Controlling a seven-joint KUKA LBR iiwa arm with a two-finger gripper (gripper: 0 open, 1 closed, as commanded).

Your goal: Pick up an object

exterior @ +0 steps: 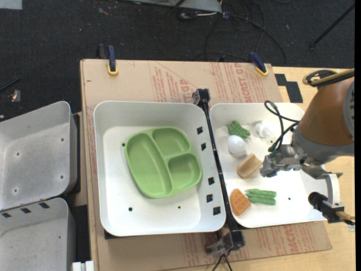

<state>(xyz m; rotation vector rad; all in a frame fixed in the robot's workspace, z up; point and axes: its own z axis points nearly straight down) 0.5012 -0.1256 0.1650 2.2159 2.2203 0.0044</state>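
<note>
Arm: the grey arm with its orange band (331, 114) reaches in from the right, over the right bin.
Tool: the tool (269, 167) hangs low over the middle of the right bin, just beside the tan block; whether it is spread or pressed together cannot be told from this angle, and nothing can be seen between its tips.
Right bin: the white right bin (293, 210) holds all the small objects.
Tan block: a tan, bread-like block (249, 166) lies near the bin's centre, immediately left of the tool.
White egg: a white egg-shaped object (236, 145) sits just above the tan block.
Green leafy piece: a small green leafy piece (238, 130) lies toward the far side of the bin, just above the egg.
White small object: a pale object (262, 130) lies to the right of the leafy piece; its kind is unclear.
Green beans: a green bean-like piece (262, 196) lies in the near part of the bin.
Orange waffle: an orange waffle-patterned piece (240, 202) lies just left of the beans, near the bin's left wall.
Left bin: the white left bin (107, 208) holds a green divided plate (163, 161), lying flat.
Tabletop: a cardboard-covered tabletop (152, 78) carries both bins.
</note>
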